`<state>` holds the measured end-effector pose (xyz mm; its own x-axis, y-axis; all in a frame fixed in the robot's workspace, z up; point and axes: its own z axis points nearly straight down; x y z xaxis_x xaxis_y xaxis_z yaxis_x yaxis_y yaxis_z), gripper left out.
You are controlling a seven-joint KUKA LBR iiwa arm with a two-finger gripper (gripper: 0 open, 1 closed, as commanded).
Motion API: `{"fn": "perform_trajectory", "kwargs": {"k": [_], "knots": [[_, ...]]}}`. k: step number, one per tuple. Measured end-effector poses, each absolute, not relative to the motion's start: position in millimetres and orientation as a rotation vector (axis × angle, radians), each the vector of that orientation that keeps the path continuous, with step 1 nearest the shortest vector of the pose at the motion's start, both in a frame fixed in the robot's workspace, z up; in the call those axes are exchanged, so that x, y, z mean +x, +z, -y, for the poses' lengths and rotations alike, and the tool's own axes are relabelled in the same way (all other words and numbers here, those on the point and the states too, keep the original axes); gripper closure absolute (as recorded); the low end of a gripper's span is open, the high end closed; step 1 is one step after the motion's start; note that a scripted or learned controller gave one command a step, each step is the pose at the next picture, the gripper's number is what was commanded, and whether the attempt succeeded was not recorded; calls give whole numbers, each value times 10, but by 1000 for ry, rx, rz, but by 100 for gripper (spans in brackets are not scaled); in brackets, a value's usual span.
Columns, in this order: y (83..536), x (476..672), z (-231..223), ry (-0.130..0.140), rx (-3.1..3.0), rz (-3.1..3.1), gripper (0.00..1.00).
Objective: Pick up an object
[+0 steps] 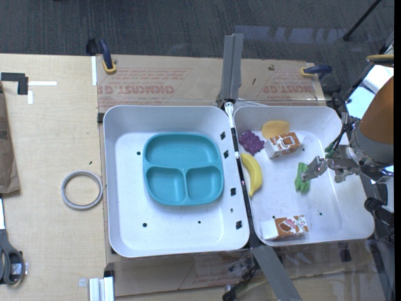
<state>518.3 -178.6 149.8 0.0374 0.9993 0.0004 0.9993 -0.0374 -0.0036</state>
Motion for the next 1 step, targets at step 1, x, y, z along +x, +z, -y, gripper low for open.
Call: {"fn": "perform_trajectory", "kwargs": {"k": [1], "knots": [[909,5167,1739,2,-2352,2080,0]]}}
